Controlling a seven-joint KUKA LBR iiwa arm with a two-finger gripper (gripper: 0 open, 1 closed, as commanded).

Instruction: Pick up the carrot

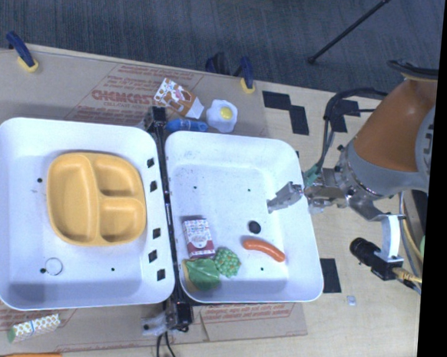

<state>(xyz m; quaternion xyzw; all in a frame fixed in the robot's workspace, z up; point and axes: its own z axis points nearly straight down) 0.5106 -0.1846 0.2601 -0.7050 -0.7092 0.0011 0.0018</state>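
So you're basically at the start here, nothing's been picked up yet. The carrot [263,249] is lying flat on the floor of the right bin [305,219], toward its near right corner, slightly tilted, with a small dark round spot just above its left end. It's sitting by itself, a little apart from the green leafy veggie [213,266] and the small red-and-white packet [197,235] to its left, so you've got decent room around it.

The pincer [284,196] is hanging over the right side of that same bin, up near the rim and above the carrot in the view, not touching it. Honestly I can't tell from this angle whether it's spread or closed; it's just a small grey shape at the end of the arm [388,144]. Nothing shows between its tips though, so it isn't carrying anything.

The left bin [6,195] just has the yellow divided plate [97,198] in it, not relevant.

What's left, as I read it: pretty much everything. You'd need to come toward the near side of the bin, line up across the carrot's narrow width, drop down, close and lift.
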